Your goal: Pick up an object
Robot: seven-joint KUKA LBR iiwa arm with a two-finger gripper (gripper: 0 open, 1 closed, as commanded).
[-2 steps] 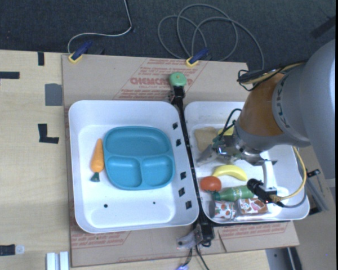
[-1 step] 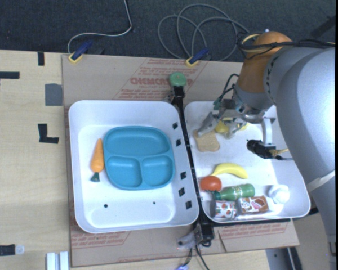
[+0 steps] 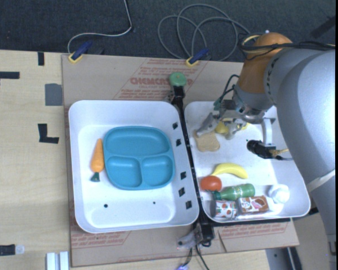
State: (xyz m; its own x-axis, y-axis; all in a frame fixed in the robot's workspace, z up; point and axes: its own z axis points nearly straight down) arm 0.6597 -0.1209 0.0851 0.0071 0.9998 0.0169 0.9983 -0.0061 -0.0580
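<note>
White bins: two, side by side on cardboard over wood tabletop [image 3: 22, 167].
L bin [image 3: 79, 207]: blue tray [image 3: 139, 156], carrot [image 3: 97, 156] at its left edge.
R bin [image 3: 293, 184]: bread [image 3: 208, 143] by far-left corner; banana [image 3: 231, 170], tomato [image 3: 211, 183], bottle [image 3: 236, 192] nearer front.
Pincer [image 3: 228, 124]: above the bread; grip can't tell.

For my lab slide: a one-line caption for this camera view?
Gripper low in the right bin near a bread slice; blue tray and carrot in the left.
</note>
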